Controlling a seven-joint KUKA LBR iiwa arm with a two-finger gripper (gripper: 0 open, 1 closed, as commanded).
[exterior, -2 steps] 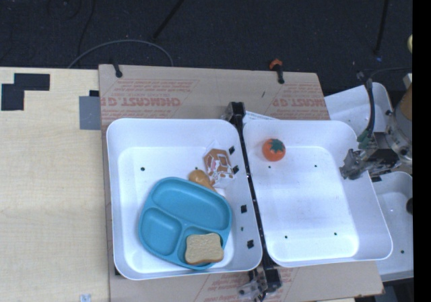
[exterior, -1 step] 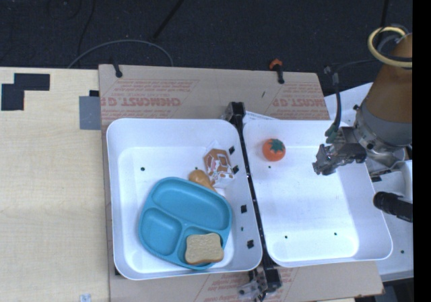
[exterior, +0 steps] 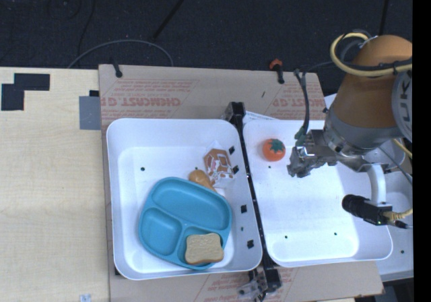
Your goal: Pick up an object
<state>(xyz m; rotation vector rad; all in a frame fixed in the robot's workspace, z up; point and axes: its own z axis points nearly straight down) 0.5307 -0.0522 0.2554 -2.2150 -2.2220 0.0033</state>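
approach step: my pincer (exterior: 297,167) hovers over right bin (exterior: 316,247), just beside toy tomato (exterior: 273,149) lying near divider. pincer state: cannot tell, nothing seen pinched. next, i judge: shift toward tomato, descend, pinch.

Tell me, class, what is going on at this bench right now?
A grey and orange robot arm reaches over the right bin, its hand hanging beside a small orange tomato-like toy, apart from it. The left bin holds a blue divided tray bearing a bread slice, plus a wrapped snack.
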